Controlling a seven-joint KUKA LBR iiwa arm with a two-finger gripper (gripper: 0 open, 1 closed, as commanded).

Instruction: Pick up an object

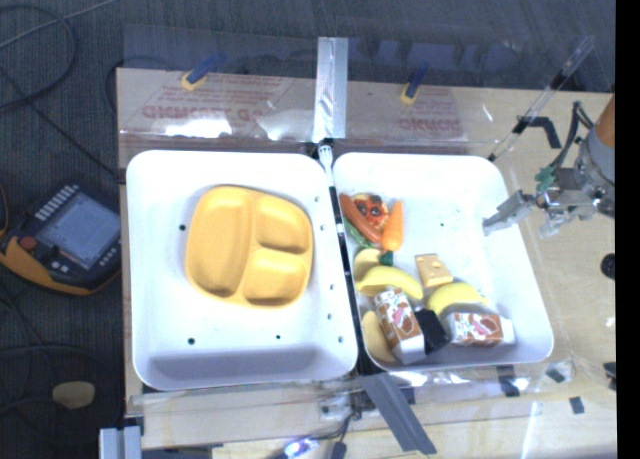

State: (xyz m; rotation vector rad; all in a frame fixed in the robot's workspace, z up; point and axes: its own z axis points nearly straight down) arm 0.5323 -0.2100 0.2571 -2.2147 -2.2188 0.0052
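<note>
- Camera view: you have two white bins side by side on the table; the left bin holds a yellow divided tray, lying flat near its middle
- Camera view: the right bin carries every pickable thing, crowded along its left wall and front edge: an orange toy carrot bundle at the back, a yellow banana-shaped piece below it, a small tan block, and two printed cartons at the front with a dark piece between them
- Camera view: the gripper hangs at the right rim of the right bin, well apart from the pile; nothing is between its fingers, and you cannot tell from this slant whether they are spread or pressed together
- Your risk, judged from this layout: the items touch or overlap, so a descent into the cluster may land on an edge between two things and push them aside instead of closing on one
- The cartons sit against the front wall, so you may see a finger strike the rim there
- The tan block looks the most isolated target, though it is small and could slip out
</note>
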